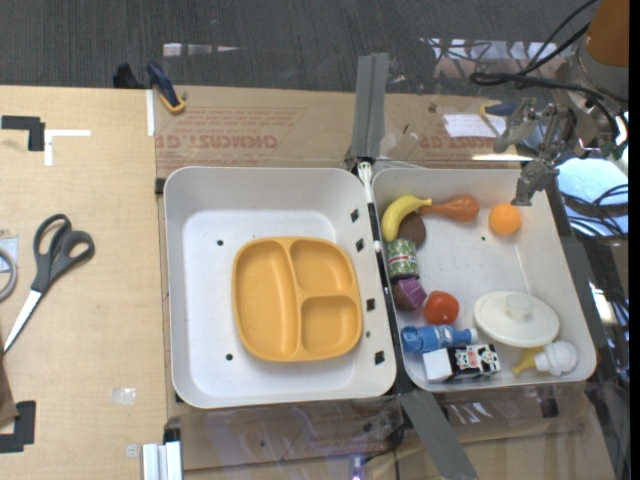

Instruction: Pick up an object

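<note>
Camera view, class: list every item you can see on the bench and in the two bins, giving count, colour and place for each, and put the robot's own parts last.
Divided tray: one, yellow-orange, middle of left bin.
Banana: one, yellow, right bin, far left corner.
Drumstick toy: one, orange-brown, beside the banana.
Ball: one, orange, far side of right bin.
Can: one, green label, along left wall.
Tomato-like toy: one, red, right bin centre.
Bottle: one, blue, near side.
Lid: one, white, right bin near right.
Scissors: one, black handles, bench left.
Gripper: one, grey, above right bin's far edge.
</note>
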Motion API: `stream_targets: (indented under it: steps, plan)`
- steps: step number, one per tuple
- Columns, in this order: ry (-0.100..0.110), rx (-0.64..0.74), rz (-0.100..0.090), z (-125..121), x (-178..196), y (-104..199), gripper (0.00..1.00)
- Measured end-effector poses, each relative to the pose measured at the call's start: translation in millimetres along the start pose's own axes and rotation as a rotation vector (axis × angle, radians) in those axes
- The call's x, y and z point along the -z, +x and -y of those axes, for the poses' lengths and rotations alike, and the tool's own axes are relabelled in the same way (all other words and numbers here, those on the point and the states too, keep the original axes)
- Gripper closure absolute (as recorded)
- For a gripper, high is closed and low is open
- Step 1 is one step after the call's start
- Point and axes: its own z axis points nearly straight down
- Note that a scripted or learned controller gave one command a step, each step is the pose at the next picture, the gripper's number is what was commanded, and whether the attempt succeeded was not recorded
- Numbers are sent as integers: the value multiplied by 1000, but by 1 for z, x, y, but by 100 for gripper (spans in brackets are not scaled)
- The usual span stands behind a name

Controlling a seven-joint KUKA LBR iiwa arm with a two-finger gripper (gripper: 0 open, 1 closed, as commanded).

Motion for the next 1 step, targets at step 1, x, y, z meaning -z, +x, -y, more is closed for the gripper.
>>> stream_targets:
  steps: [1]
  plan:
    - [1, -38, 0, 38, -158, 2, 0]
